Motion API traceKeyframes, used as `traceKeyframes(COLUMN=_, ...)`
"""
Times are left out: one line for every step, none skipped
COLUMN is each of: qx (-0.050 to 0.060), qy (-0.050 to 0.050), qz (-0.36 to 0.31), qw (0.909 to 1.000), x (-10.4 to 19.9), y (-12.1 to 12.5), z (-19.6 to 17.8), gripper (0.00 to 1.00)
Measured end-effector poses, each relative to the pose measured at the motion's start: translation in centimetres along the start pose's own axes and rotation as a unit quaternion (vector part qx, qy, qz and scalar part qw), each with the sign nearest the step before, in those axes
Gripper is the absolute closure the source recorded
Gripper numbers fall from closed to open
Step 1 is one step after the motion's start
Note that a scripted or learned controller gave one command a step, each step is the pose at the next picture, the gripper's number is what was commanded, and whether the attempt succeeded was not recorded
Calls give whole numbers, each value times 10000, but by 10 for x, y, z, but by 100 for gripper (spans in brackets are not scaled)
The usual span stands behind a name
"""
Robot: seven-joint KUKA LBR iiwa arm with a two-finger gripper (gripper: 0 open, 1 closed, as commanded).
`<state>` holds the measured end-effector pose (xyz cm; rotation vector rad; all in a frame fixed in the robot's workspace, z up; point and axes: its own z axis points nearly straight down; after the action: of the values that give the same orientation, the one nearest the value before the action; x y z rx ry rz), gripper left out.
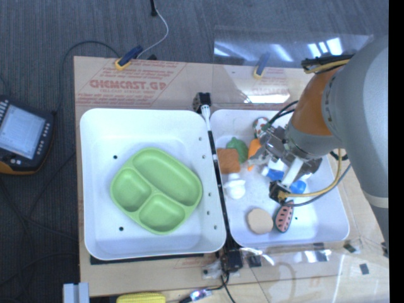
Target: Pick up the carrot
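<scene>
Within the right bin (328,223), the carrot (254,148) lay among crowded toy foods beside the green leafy piece (237,146), and the gripper (268,145) hung close against it, presumably positioned for a grasp, though its finger state could not be determined.

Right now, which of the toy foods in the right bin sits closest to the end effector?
The orange carrot, lying right beside the end effector; the round tan cookie and watermelon slice lie farther toward the bin's near edge.

Two white bins (95,169), one green plate (156,190), one carrot (253,149)
</scene>
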<state>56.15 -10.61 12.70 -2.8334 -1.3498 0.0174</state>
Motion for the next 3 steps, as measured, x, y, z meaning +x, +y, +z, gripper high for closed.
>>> traceKeyframes(qx=24, qy=16, qz=1366, qw=9906, x=32, y=56, z=36, gripper=0)
traceKeyframes(qx=-37, qy=18, qz=-813, qw=9967, x=-52, y=28, z=-35, gripper=0)
traceKeyframes(qx=-69, qy=42, qz=776, qw=9970, x=-6, y=-20, z=37, gripper=0)
